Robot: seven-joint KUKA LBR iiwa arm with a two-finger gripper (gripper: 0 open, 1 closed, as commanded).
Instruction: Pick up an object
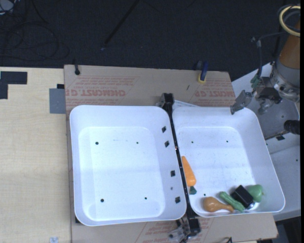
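Where my arm enters: at the upper right, my jaws (253,96) hang over the far right corner of the right bin (220,135), above its rim.
Jaws state: I cannot tell whether they are spread or pressed together; the parts are small and dark against the clutter.
Carrot (188,172): an orange carrot-shaped toy lies in the right bin against the divider rim, long axis running near-to-far, green tip toward the near edge.
Near-right cluster: a tan gourd-shaped piece (216,204) lies with its long axis left to right; a green stick (231,200) slants beside it; a black block (242,196) touches a green rounded piece (255,191).
Cluster position: all four crowd the near wall of the right bin, close to its corner.
Open room: the far half of the right bin is bare white floor.
Left bin (121,166): white floor with small dark dots.
Worktop: cardboard sheet (142,87) under both bins, pale wood (25,161) to the left.
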